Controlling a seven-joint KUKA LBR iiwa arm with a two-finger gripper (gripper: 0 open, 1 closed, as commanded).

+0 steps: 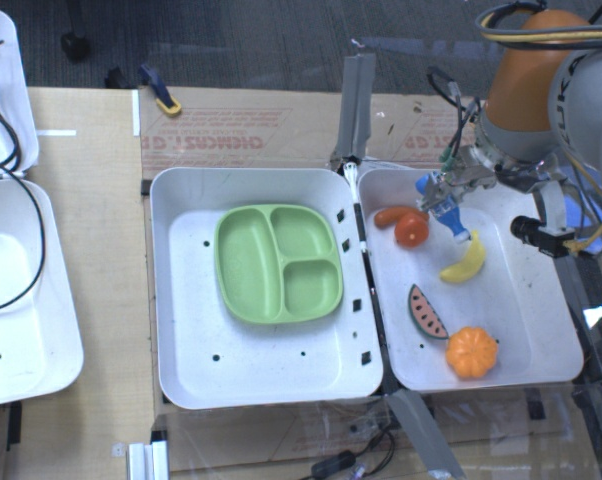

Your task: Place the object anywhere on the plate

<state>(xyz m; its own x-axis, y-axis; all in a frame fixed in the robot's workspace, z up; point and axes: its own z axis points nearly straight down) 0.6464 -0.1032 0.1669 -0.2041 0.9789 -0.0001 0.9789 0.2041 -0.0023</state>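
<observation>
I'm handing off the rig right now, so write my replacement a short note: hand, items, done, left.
Hand: low in the right bin, by the tomato and just above the banana; grip state can't be told, nothing seen held.
Items: tomato, banana, watermelon slice and orange pumpkin all lie in the right bin.
Green plate: in the left bin, nothing on it.
Done: nothing placed yet.
Left: grasp one item, carry it over, set it on the plate.

Hand hovers over banana, plate bare.
</observation>
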